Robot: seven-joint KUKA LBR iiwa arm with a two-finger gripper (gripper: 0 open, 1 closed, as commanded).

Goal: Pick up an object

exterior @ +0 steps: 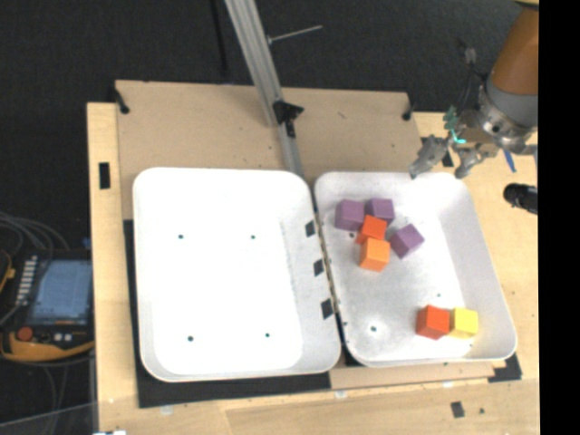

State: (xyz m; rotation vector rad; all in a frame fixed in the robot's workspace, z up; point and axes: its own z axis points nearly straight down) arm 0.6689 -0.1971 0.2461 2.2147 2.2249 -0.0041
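Several small blocks lie in the right bin (471,243). A cluster near its middle holds a purple block (349,215), a second purple block (381,209), a third purple block (407,239), and two orange blocks (372,227) (373,255). Near the bin's front right corner sit a red-orange block (434,321) and a yellow block (465,322), side by side. My gripper (446,159) hangs over the bin's far right corner, above and to the right of the cluster. Its fingers are spread apart with nothing between them.
The left bin (222,270) lies beside the right one, with a row of dark clips along their shared edge. A metal pole (258,62) slants up from behind the bins. A handheld pendant (54,297) with cables rests at the far left, off the bench.
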